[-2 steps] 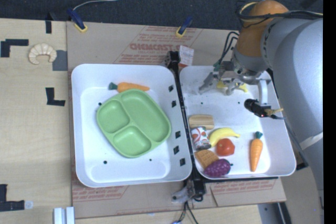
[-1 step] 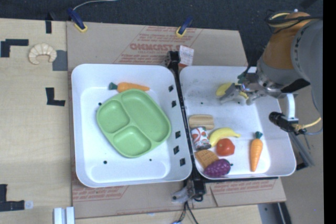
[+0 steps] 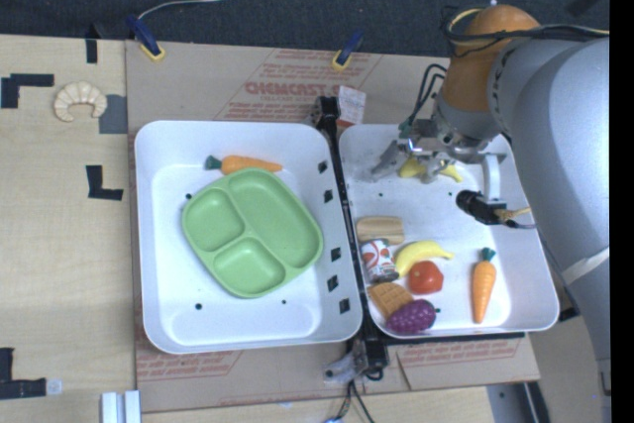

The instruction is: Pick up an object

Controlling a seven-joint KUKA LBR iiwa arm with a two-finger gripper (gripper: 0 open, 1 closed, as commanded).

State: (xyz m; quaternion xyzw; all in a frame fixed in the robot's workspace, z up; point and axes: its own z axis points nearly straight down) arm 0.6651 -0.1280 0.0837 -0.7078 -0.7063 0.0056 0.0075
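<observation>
The gripper (image 3: 424,160) hangs low over the far end of the right bin (image 3: 540,307), with a small yellow piece (image 3: 444,171), perhaps a toy banana, lying just under and beside it; whether it is open or closed, or holding that piece, I cannot tell. The yellow piece looks like light, stiff, smooth plastic, likely to slip, so I would take it across its narrow middle. The rest of the toy food, including a carrot (image 3: 482,284), lies nearer in the same bin.
</observation>
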